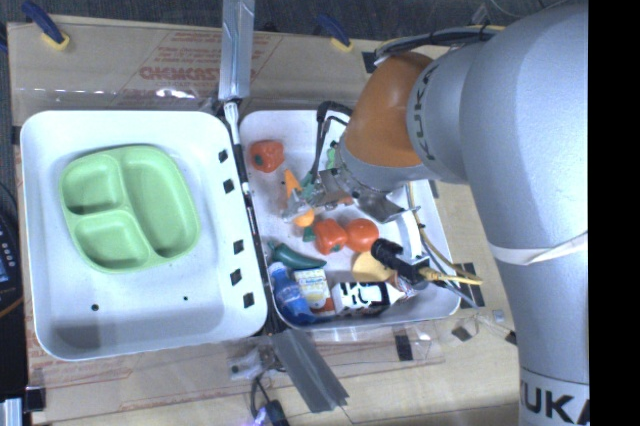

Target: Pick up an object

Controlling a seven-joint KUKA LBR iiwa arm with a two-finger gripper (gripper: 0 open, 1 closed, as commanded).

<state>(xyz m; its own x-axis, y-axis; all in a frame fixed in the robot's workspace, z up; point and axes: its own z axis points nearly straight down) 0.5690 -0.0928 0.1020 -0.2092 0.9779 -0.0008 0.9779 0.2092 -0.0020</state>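
A blue clip point(45, 22) sits at the far left corner of the brown board point(100, 49). The left bin point(40, 314) is white. In it lies a green plate point(125, 204) with three parts, flat on the floor of the bin and near its back wall. A grey bar point(237, 44) stands at the back, where the two bins meet.

The right bin point(290, 119) is white too, and it holds many small things. A red ball point(265, 154) lies near its back left corner. Just in front of the red ball is an orange stick point(291, 182). Near the front left lies a green thing point(290, 255), and a blue bottle point(293, 292) with a label lies in the front corner, touching the green thing.

The claw point(312, 199) is down in the middle of the right bin, just beside the orange stick. It is too hard to see if the claw is apart or together, or if it has anything in it. Just in front of the claw lie two red lumps point(345, 234), side by side and touching. In front of them a black and white thing point(362, 296) lies by the front wall, next to the blue bottle. A yellow thing point(370, 266) lies between the red lumps and the black and white thing.

The grey arm point(520, 134) comes in from the right, with its orange band point(385, 114) over the back of the right bin.
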